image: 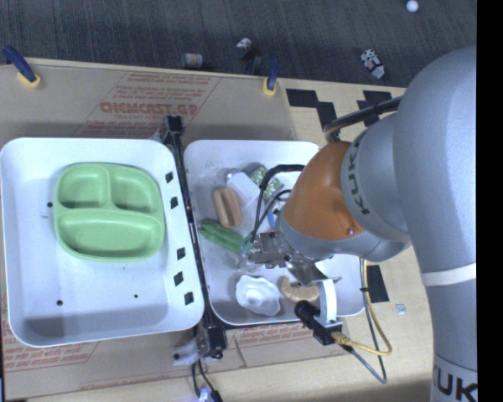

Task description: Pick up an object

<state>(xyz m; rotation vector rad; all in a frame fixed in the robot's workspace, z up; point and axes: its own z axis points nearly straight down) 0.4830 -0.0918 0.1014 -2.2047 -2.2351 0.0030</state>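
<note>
Judging the step as the descent onto a pick inside the right bin (pixel 204 171), and doing it well by settling on one target, not the heap: coming straight down, straddling a single thing across its narrow side, staying off the bin's walls, closing only once low enough, then lifting slowly. Lying at the bin's near edge: a white wad (pixel 257 294), soft by the look of it and likely crushing under a squeeze, with a tan piece (pixel 292 290) touching its right side. Hanging just beyond those two, over the bin's middle, right of centre: the gripper (pixel 267 255), tucked under the orange wrist, with no telling whether open or closed, and nothing seen held in it. Resting just left of the gripper, also mid-bin: a green pod (pixel 222 235), slanted and close enough to be touching the tool or nearly so, though hard to be sure which; probably the handiest target, being slim and standing clear of the walls. Sitting farther into the bin, left of centre: a tan roll (pixel 227 207), lengthwise toward the far wall and apart from the gripper. Crowding the bin's far end: a white bottle (pixel 241 182) and a green ball (pixel 264 176), side by side, well behind the tool and partly masked by cable.
</note>
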